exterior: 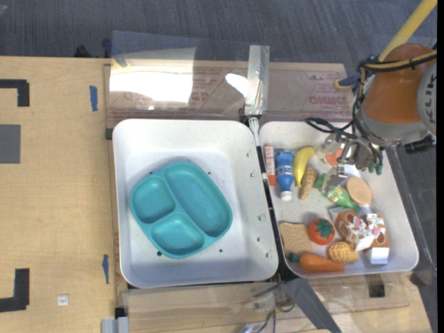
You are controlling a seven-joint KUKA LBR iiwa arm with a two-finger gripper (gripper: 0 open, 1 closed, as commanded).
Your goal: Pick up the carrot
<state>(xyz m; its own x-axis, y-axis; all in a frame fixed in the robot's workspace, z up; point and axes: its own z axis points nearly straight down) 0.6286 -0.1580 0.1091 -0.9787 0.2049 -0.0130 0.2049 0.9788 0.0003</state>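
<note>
The small orange toy carrot (320,262) lay along the near wall of the right-hand shallow white bin (406,222), green end toward the divider, a red toy tomato (321,231) just behind it and a yellow corn piece (343,252) touching its thick end. It looked light, rigid, smooth plastic — likely slippery, so a grasp across the thick middle seemed best. The gripper (345,166) hovered at the bin's far side, well apart from the carrot — whether wide or narrow, cannot tell.
</note>
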